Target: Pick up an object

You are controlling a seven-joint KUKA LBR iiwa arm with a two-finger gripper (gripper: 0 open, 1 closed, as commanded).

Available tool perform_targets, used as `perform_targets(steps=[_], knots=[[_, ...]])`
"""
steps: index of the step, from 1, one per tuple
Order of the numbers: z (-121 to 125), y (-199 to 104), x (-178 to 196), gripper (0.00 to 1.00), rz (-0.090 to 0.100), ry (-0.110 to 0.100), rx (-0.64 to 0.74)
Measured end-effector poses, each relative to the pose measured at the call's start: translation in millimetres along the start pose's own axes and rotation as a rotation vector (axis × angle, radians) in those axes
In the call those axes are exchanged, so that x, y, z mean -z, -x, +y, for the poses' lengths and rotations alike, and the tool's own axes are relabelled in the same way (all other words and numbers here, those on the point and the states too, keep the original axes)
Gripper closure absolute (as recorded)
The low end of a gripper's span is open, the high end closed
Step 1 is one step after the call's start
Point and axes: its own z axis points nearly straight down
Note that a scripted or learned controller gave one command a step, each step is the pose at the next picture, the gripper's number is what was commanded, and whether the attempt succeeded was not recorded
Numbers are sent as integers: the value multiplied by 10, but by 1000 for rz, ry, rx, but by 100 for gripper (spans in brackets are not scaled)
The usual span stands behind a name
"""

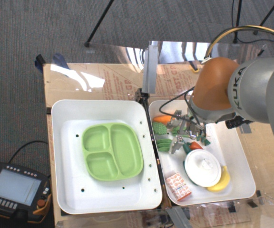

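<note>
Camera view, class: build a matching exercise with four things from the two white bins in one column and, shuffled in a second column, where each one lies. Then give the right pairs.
Things
1. light green plastic divided plate
2. round white plastic lid with a knob
3. yellow plastic banana
4. small orange and white carton

Places
A. near front corner of the right bin, beside the divider
B. middle of the left bin
C. tucked against the white lid's right edge
D. right bin, just in front of the end effector

Pairs: 1-B, 2-D, 3-C, 4-A
</note>
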Motion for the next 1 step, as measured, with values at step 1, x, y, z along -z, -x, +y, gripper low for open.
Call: perform_targets(steps=[1], knots=[[-124,-444,-15,0,4,-1,-147]])
